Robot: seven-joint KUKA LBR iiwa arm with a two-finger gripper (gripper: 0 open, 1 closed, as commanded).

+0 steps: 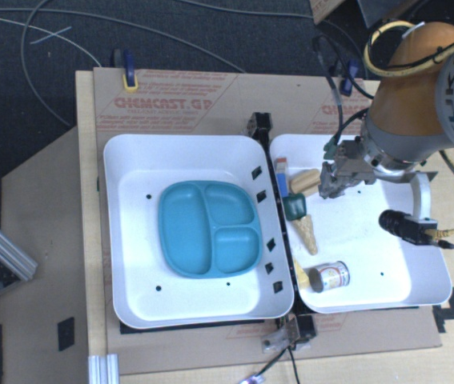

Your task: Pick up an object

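Camera view: gripper (332,184) low in right bin (387,290), beside tan block (304,183); finger state unreadable. Blue tray (210,228) in left bin (130,214).

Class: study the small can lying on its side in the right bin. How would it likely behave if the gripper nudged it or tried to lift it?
The can lies on its side, so a nudge would probably roll it across the right bin. Its rounded, shiny-looking wall may slip between fingers. It looks rigid, unlikely to deform.
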